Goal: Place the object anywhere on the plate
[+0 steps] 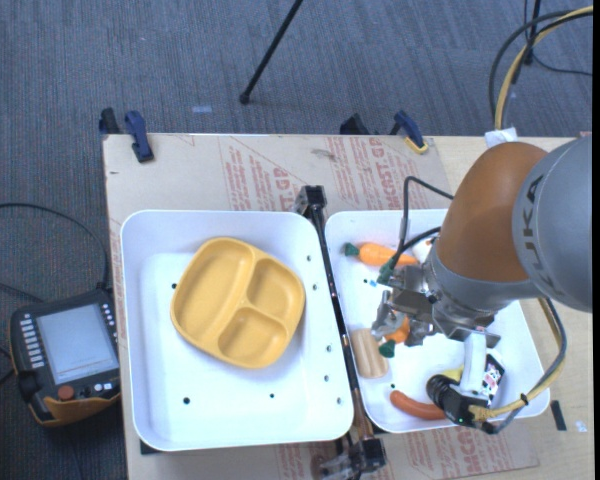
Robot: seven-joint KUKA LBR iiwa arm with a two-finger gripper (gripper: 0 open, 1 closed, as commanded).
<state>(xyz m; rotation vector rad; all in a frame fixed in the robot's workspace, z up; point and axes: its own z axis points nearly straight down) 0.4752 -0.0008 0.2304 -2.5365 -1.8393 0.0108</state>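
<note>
Resting on a cardboard-topped bench (270, 168) over grey carpet (130, 48), two white bins sit side by side; the left bin (145, 388) holds the yellow plate (238, 301). At three o'clock of the plate, the gripper (395, 320) hangs low in the right bin (525, 353) among toy foods, a carrot (375, 254) at its twelve o'clock; whether it is closed I cannot tell.

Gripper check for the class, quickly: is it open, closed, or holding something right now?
Gripper: cannot be told. It hangs low over the right bin among the toy carrots; the yellow plate sits in the left bin.

Even bright overhead light, soft shadows, slight blur, no glare.
</note>
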